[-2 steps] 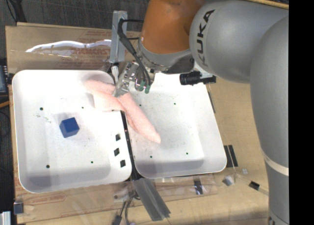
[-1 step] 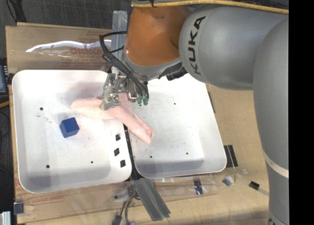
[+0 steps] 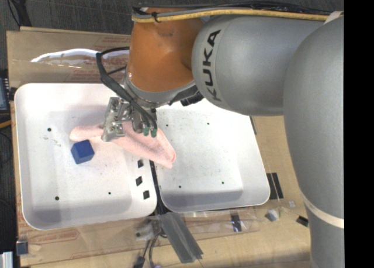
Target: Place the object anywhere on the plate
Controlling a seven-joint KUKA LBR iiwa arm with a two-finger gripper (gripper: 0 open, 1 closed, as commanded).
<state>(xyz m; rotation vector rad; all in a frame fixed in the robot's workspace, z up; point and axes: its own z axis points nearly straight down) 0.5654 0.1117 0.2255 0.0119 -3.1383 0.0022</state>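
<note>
From my seat I see the arm [image 3: 245,68] reaching in from the right, its orange band [image 3: 160,47] above the wrist, with the hand [image 3: 125,122] hovering over the inner edge of the left bin [image 3: 35,161]. I cannot tell whether the hand is wide or narrow, or gripping anything. A pink plate [image 3: 149,147] lies tilted across the divide between the left bin and the right bin [image 3: 222,161], partly beneath the hand. The blue cube [image 3: 82,151] sits in the left bin, just beside the plate's left end, apart from the hand. Both bins rest on the desk [image 3: 58,44].
</note>
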